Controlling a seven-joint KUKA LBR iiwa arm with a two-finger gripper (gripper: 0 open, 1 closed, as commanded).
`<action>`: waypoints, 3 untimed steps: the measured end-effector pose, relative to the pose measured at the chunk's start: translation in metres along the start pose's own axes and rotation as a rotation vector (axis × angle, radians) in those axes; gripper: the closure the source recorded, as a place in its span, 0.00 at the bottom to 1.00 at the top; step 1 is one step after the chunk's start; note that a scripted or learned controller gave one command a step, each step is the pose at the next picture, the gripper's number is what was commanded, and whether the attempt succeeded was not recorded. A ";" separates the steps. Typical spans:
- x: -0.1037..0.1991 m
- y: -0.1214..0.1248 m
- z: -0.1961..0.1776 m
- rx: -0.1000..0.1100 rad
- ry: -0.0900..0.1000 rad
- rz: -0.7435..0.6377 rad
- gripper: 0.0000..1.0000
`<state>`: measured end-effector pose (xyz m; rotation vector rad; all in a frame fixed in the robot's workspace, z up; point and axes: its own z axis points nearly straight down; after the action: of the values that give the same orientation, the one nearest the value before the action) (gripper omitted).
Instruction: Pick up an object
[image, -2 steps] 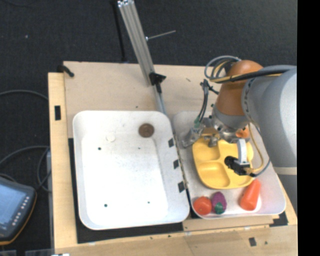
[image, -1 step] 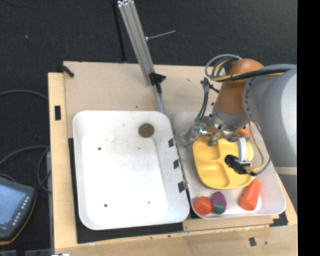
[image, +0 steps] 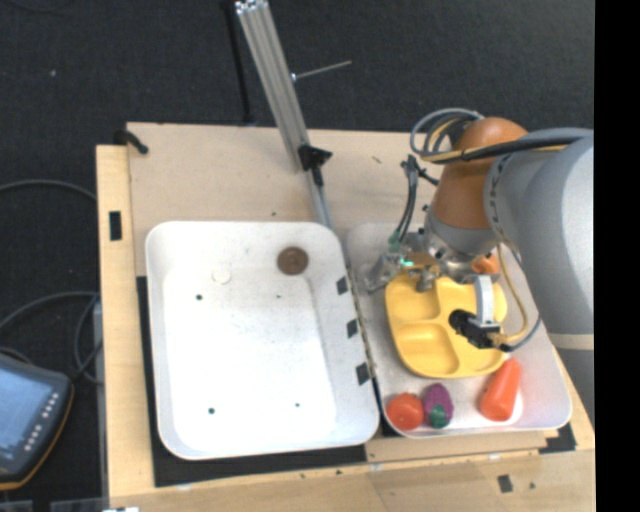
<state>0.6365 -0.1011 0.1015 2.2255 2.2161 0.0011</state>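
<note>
The yellow divided plate (image: 432, 332), lying in the right bin (image: 545, 400) toward its far edge under the gripper (image: 425, 268), looks light, stiff and slick, best pinched at its thin rim, though I cannot tell how the gripper is set.

a pale wooden desk (image: 200, 180) carries two shallow white bins side by side. the left bin (image: 170, 400) and the right bin (image: 545, 395) touch along their inner edges. a slanted metal rail (image: 280, 90) meets the desk behind the bins. black clips (image: 115, 225) sit at its left edge.
</note>
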 end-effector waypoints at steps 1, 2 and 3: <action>0.000 0.000 0.000 0.000 0.001 0.001 0.00; 0.000 0.000 0.000 -0.001 0.001 0.001 0.00; 0.000 0.000 0.000 -0.001 0.001 0.002 0.00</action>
<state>0.6366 -0.1006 0.1014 2.2281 2.2141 0.0036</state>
